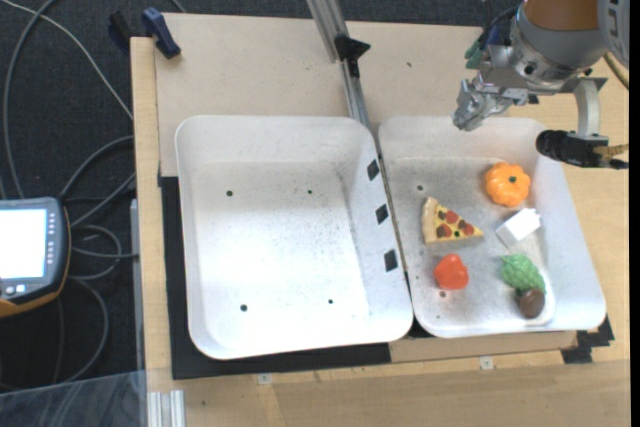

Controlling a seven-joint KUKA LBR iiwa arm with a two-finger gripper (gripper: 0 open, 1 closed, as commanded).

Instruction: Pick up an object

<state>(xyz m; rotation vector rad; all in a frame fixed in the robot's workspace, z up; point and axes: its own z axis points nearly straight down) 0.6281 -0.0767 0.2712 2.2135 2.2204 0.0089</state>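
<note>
Brown toy [530,302] near right bin [585,260] front rim

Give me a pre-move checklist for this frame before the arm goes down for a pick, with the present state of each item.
1. Objects present in the right bin: ok. Pumpkin, pizza slice, white block, red pepper, green piece and brown piece.
2. Gripper carrying nothing: ok, nothing visible at its tip.
3. Gripper over a target: not ok, it hangs above the bin's far rim, away from every object.
4. Targets well separated: pumpkin, pizza slice and red pepper ok; green piece and brown piece touch, not ok.
5. Finger opening: cannot tell.
6. Path down to the pumpkin: ok, nothing in between.
</note>
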